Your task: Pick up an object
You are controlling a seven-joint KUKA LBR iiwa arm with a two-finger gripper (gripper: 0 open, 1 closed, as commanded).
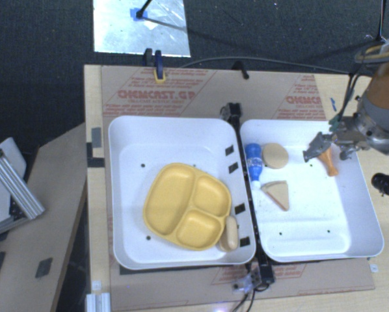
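My gripper (328, 149) hangs over the far right part of the right bin (324, 242). An orange carrot-like piece (330, 164) lies or hangs directly under it, and I cannot tell whether the two touch. Further left in the same bin are a blue bottle (253, 160) along the left wall, a round beige bun (275, 155) beside it, and a tan wedge (277, 194) nearer the front. The left bin (126, 174) holds a yellow divided tray (187, 205) with a pale beige roll (229, 233) at its front right corner.
The grey arm with its orange band (383, 90) comes in from the right above the right bin's far corner. A black divider (243, 194) runs between the bins. A shiny metal sheet (141, 17) lies beyond the bench, and an aluminium rail (12, 181) stands at the left.
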